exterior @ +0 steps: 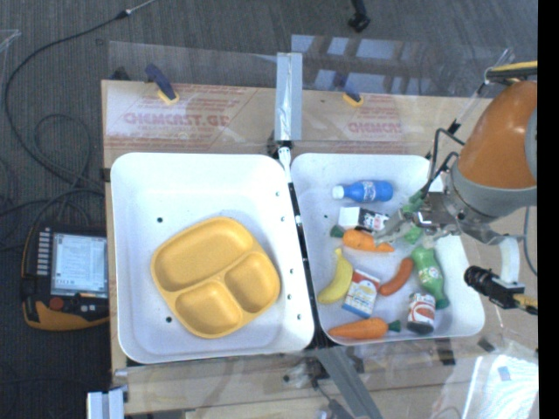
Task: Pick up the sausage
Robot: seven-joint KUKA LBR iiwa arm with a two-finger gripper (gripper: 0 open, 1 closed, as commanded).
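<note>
The sausage [397, 278] is a short, curved red-orange piece lying in the right white bin [307, 234], between a small carton [360, 293] and a green bottle [429, 273]. My gripper [414, 223] hangs over the right part of that bin, up and slightly right of the sausage and apart from it. Its dark metal parts sit just above the green bottle's top. The orange-banded wrist [496, 147] covers the bin's far right corner.
The right bin also holds a blue bottle [365, 191], two carrots [367, 243] [358, 328], a banana [336, 279] and a small can [422, 311]. A yellow divided plate [216, 275] lies in the left bin [131, 234]. A handheld pendant [65, 273] sits on the floor to the left.
</note>
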